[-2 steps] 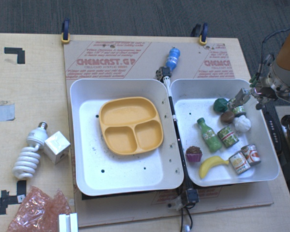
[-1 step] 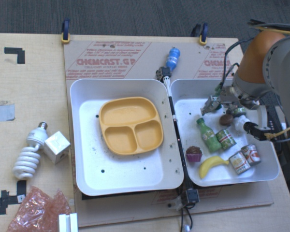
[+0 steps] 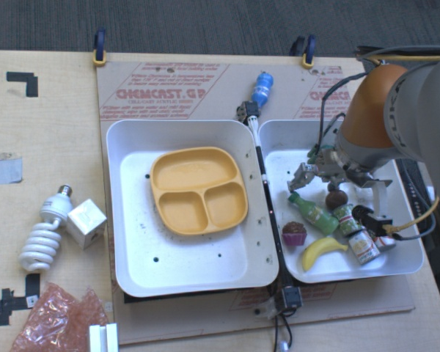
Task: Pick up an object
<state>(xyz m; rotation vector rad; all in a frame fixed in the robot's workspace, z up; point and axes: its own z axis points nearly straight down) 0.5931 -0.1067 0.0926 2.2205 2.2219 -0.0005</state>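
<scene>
Grey arm (image 3: 407, 116): reaches in from view's right, orange band above wrist, bent over the R bin.
Hand (image 3: 317, 173): low over R bin (image 3: 284, 169), upper-middle part, just above the cap end of the green bottle; nothing seen clamped in it.
Hand state: can't tell, apart vs together not readable from this angle.
Task thing: any obj will do; none lifted yet, all candidates lie in R bin.
Green bottle (image 3: 314, 213): on its side, slanted, cap twd the hand; likeliest pick, my guess.
Brown ball (image 3: 336, 199): just beside the bottle, near the hand.
Other items: maroon cupcake-like thing (image 3: 294, 232) nr the bin's left wall; banana (image 3: 323, 252) at the front; two small labelled cans (image 3: 364, 246) close together, right of the bottle & banana.
L bin (image 3: 198, 259): holds an orange divided plate (image 3: 199, 191); not in play.
Counter (image 3: 51, 145): spiral bulb (image 3: 44, 233), white cube (image 3: 86, 221), blue bottle (image 3: 262, 88), all outside the bins.
Stage: approach, as I judge it; grasp not yet made.
Risk 1: bottle is round & slanted, so it could roll or squirt out if gripped off-centre.
Risk 2: clutter; ball & cans sit close, so the hand may land on a neighbour, shove it, or pinch two at once.
Risk 3: a grip at the thin neck is weak, so the bottle may tip & drop on the lift.
Risk 4: stopping short means closing on air.
</scene>
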